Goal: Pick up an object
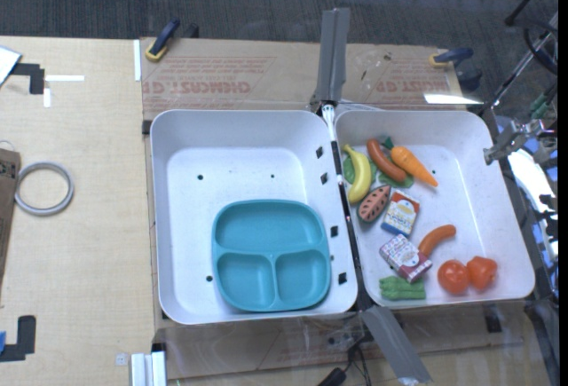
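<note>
The bench carries two white bins side by side: the left bin and the right bin. Cardboard lies under them at the far side. A tape roll rests at the left.

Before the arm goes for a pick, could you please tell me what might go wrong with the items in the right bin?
1. The banana, the sausage and the carrot lie crowded together, so a grasp there may catch two or nudge neighbours.
2. The two tomatoes are round and touching; they could roll or slip out.
3. The green pod lies flat near the right bin front wall, leaving little room for the fingers.
</note>
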### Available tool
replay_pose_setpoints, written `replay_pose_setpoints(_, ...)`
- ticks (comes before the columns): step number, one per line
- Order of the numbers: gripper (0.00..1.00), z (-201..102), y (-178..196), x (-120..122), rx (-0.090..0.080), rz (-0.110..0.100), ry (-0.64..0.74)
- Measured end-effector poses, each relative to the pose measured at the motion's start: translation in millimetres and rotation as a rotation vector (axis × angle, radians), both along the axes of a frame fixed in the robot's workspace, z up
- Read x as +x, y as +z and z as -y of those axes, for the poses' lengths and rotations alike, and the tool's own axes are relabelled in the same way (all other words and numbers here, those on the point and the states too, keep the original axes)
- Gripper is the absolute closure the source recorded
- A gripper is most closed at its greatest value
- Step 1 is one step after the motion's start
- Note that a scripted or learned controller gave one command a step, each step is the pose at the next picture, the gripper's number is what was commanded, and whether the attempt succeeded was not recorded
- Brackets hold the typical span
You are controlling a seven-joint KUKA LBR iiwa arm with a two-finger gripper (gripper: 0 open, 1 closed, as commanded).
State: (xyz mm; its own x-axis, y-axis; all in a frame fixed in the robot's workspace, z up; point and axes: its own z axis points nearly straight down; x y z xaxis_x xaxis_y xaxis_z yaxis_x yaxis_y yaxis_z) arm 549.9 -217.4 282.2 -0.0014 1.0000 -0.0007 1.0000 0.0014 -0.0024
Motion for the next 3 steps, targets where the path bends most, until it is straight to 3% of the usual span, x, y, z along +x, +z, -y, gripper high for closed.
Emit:
replay_pose_setpoints(1,0.00,-10,32,6,-0.001,0.002,-0.095)
replay_pose_setpoints(2,0.00,0,-45,24,0.000,0.000,0.038)
replay_pose_setpoints(3,0.00,-47,-183,53,0.000,0.001,0.033)
